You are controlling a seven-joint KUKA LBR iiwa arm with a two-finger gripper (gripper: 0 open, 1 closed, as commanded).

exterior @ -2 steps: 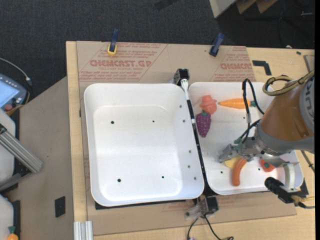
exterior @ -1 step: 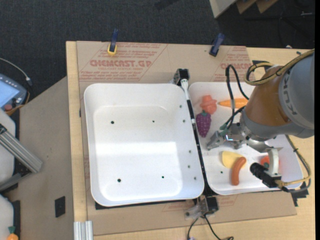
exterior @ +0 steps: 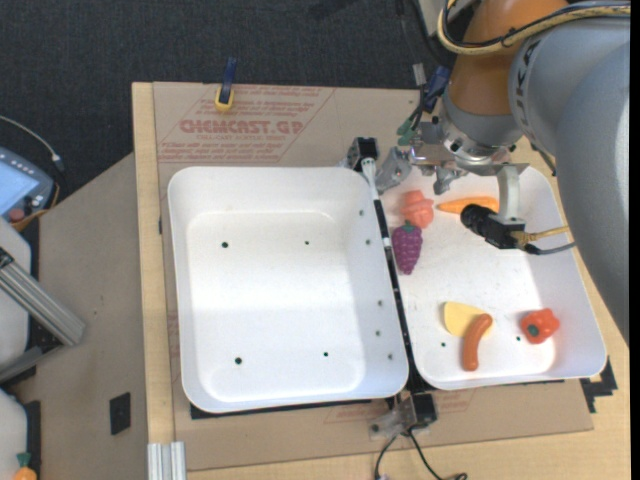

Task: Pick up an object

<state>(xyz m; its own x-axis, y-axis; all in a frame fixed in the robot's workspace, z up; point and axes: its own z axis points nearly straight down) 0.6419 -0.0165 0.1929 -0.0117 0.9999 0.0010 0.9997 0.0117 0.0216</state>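
Left bin (exterior: 200, 268): smooth white plastic | purple grapes (exterior: 407, 247), knobbly, against the divider; I'd expect a wall clip there | pink toy (exterior: 418, 208) rounded, may roll off | pincer (exterior: 440, 173) above it, state I cannot tell | sausage (exterior: 475, 340), glossy, near front.

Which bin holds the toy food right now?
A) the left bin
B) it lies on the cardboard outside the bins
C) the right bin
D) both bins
C: the purple grapes, sausage, yellow slice and red piece all lie in the right bin, below the gripper.
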